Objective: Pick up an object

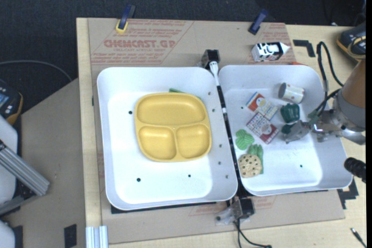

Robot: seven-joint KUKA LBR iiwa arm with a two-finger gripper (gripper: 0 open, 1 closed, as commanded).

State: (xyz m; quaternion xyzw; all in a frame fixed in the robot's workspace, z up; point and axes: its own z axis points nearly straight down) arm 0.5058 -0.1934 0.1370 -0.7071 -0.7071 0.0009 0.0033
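My gripper (294,132) reaches in from the right and sits low over the right bin (302,174), just below a dark green object (290,111). A white cylinder (290,91) lies beyond it near the bin's far side. Left of the gripper are two small printed packets (261,106) (261,125). A green leafy piece (244,139) and a brown speckled cookie (250,165) lie by the bin's left wall. Nothing is visibly held.
The left bin (116,142) holds a yellow divided plate (172,126), with a green sliver (176,90) peeking out behind it. A black-and-white small carton (270,50) stands on the bench beyond the right bin. Cables run along the right edge.
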